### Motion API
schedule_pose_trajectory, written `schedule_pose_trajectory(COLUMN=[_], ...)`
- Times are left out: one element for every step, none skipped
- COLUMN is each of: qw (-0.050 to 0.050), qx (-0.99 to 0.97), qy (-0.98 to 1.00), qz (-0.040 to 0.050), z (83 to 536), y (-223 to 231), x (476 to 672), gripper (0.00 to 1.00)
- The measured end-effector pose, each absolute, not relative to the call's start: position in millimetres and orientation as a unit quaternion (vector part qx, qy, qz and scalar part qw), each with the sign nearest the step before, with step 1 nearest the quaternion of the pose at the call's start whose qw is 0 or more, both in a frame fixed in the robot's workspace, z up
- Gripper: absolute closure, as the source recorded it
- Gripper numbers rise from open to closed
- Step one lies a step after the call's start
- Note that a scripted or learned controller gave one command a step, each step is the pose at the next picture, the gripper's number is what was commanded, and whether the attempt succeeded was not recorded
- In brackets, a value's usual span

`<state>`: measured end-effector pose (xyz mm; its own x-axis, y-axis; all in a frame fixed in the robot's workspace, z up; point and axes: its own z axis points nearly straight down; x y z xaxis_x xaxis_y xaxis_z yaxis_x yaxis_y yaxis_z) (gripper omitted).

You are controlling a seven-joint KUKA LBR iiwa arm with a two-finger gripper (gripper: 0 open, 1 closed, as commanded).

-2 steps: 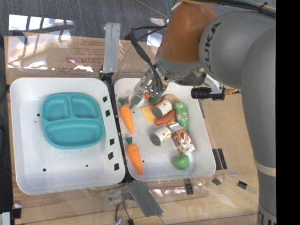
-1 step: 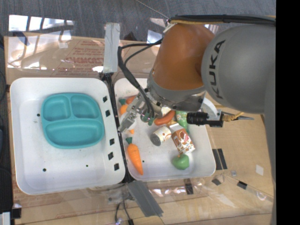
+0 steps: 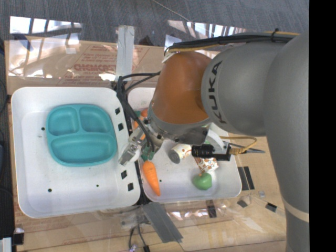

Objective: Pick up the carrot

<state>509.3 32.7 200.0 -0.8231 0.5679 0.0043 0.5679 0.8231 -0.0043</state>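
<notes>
Carrot (image 3: 151, 176) lies in the right bin (image 3: 233, 185), close to that bin's left wall and toward its near edge, thick end up-view and tip pointing at the near rim. It looks like a toy: light, stiff, with a smooth, probably slippery skin and a taper that would squeeze out of a pinch taken near the tip. I judge the best hold is across the thick upper half, jaws closing across its width. My gripper (image 3: 134, 147) hangs just above and left of the thick end, over the seam between the two bins; whether it is apart or together I cannot tell.

The bin floor is flat, white and hard, so the carrot could slide or roll when nudged. Room is tight on its left, where the wall stands just beside it. To its right the floor is free up to a green pear-like fruit (image 3: 202, 181), with a small white cup (image 3: 179, 152) and a patterned piece (image 3: 209, 165) beyond. The left bin (image 3: 31, 193) holds a teal divided plate (image 3: 81, 134), well apart.
</notes>
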Motion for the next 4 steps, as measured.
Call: schedule_pose_trajectory(qw=[-0.003,0.002,-0.002,-0.004], qx=[-0.210,-0.103,0.057,0.059], qy=[-0.978,-0.995,-0.998,-0.998], qz=[-0.0002,0.0004,0.0009,0.0009], z=[286.3,209.0,226.8,237.4], y=[4.9,15.1,-38.1,-36.8], x=[477.7,475.9,527.3,528.7], gripper=[1.00,1.00,1.00,1.00])
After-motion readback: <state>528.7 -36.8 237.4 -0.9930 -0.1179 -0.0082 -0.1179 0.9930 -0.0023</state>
